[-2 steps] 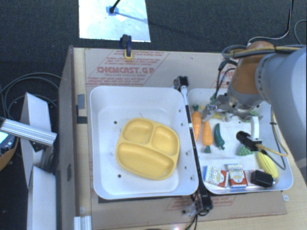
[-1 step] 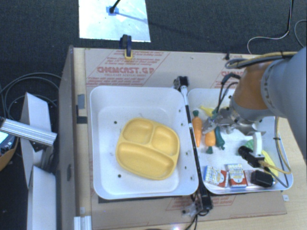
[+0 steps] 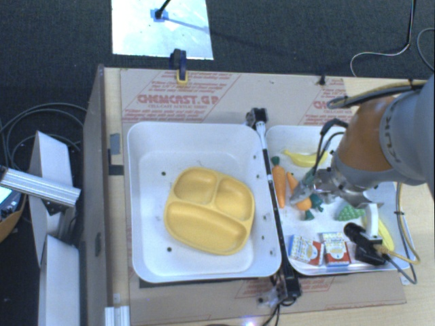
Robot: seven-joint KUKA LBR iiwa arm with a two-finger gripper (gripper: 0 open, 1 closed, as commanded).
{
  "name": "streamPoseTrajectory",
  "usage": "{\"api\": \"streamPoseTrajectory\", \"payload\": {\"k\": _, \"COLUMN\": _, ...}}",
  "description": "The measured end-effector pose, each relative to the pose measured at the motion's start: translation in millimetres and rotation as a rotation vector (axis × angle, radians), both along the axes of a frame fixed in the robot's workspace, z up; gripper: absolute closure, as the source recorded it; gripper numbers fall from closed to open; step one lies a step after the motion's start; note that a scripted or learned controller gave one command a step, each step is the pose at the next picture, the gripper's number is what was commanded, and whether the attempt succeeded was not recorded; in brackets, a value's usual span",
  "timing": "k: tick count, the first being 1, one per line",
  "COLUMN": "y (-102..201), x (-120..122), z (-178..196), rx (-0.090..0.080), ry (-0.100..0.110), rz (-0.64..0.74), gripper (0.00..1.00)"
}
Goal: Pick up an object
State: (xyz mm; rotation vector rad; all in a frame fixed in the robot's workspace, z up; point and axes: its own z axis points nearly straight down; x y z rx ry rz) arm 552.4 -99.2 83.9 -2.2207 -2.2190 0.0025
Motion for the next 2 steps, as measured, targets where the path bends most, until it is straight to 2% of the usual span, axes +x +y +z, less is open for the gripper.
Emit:
{"api": "streamPoseTrajectory", "payload": {"k": 1, "y": 9, "x": 6, "z": 0, "rx": 0.0, "ry": -0.004, "rz": 0.005, "gripper": 0.0}}
{"api": "streamPoseTrajectory", "payload": {"k": 2, "y": 8, "x": 7, "z": 11, "rx": 0.0, "ry": -0.005, "rz": 0.005, "gripper": 1.0}}
